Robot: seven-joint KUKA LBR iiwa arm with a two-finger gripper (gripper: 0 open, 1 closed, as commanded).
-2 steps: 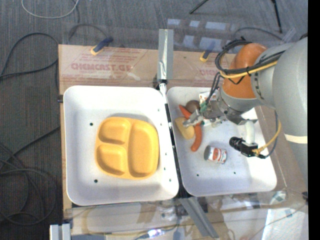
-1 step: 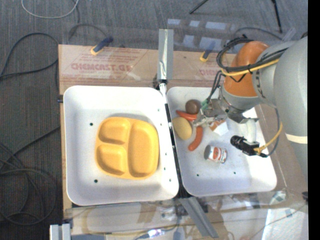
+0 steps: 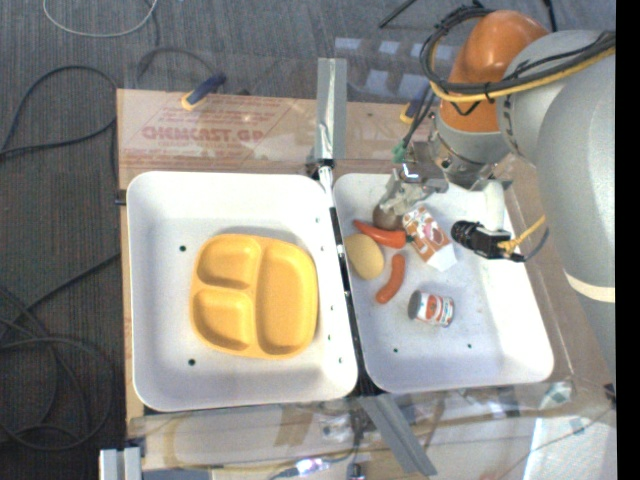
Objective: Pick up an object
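Observation:
My gripper (image 3: 403, 190) reaches down into the back left part of the right bin (image 3: 500, 353). Its tip sits right over a small brown object (image 3: 387, 214). Just in front lies a red pepper-shaped piece (image 3: 380, 234), and beside that a red and white packet (image 3: 428, 236). A pale yellow potato-shaped piece (image 3: 365, 257) rests against the bin's left wall. An orange sausage-shaped piece (image 3: 391, 278) and a small can (image 3: 431, 309) on its side lie nearer the front.
A yellow divided tray (image 3: 257, 294) lies in the middle of the left bin (image 3: 160, 208). A metal rail (image 3: 327, 118) runs between the bins at the back. Cables trail on the floor at the left.

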